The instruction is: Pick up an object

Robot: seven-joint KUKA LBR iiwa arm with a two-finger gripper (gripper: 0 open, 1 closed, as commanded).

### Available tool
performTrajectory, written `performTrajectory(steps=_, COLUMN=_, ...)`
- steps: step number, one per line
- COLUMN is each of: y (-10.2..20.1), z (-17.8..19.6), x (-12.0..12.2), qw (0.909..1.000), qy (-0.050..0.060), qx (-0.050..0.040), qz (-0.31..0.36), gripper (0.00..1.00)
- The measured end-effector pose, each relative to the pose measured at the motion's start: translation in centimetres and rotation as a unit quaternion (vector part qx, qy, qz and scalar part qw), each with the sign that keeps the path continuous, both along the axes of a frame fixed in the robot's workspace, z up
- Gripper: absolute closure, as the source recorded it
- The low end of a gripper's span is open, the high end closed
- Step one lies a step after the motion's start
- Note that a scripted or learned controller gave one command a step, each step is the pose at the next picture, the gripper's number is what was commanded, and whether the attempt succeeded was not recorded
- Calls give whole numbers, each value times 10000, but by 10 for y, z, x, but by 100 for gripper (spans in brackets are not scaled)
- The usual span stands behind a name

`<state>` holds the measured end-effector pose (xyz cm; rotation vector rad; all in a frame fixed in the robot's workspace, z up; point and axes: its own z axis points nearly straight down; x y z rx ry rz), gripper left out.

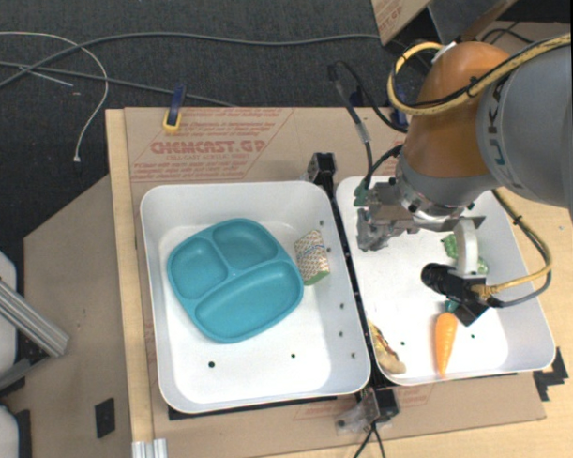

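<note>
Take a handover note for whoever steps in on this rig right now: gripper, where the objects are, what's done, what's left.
Gripper: low over the far left of the right bin; whether it has anything, I cannot tell.
Right bin: carrot near the front, tan scrap at the front left corner.
Left bin: blue plate, with a small patterned item at its right side.
Done: no pick evident.
Left: grasp one object and lift it.

Plate (234,291) in left bin (273,369), small item (311,257) at its right edge; carrot (444,342) in right bin (401,290), front.
</note>
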<state>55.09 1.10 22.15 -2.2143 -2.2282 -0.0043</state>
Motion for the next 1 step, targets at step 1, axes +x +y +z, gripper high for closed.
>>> performTrajectory(steps=1, y=42, z=1, x=8, qw=10000, qy=4, qx=-3, qz=-6, gripper=100)
